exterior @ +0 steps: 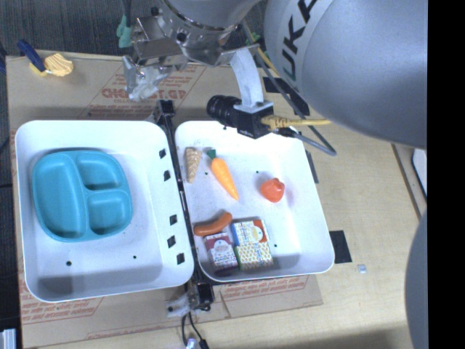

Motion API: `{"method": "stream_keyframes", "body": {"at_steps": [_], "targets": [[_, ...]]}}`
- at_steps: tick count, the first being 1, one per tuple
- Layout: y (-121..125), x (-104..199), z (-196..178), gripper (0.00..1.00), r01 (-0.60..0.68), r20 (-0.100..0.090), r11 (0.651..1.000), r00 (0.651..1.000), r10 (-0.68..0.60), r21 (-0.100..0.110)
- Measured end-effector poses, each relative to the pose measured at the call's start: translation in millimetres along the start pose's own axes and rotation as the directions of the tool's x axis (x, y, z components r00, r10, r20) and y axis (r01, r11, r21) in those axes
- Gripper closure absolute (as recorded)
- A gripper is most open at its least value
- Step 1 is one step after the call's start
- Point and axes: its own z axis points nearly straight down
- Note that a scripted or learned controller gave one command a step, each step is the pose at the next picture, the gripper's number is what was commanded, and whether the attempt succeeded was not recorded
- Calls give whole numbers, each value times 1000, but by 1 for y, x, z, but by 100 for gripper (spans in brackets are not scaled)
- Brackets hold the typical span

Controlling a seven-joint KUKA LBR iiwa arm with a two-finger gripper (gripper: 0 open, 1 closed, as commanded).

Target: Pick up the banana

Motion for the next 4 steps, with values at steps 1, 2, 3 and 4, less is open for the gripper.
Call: {"method": "stream_keyframes", "body": {"at_steps": [1, 2, 3, 4], "targets": [[0, 1, 0, 0, 1, 0, 1000, 1000, -1, 1], [55, -36, 91, 0, -140, 1, 990, 990, 140, 4], [86, -26, 100, 0, 27, 1, 1000, 1000, -27, 0], [93, -1, 115, 0, -141, 1, 990, 990, 141, 5]]}}
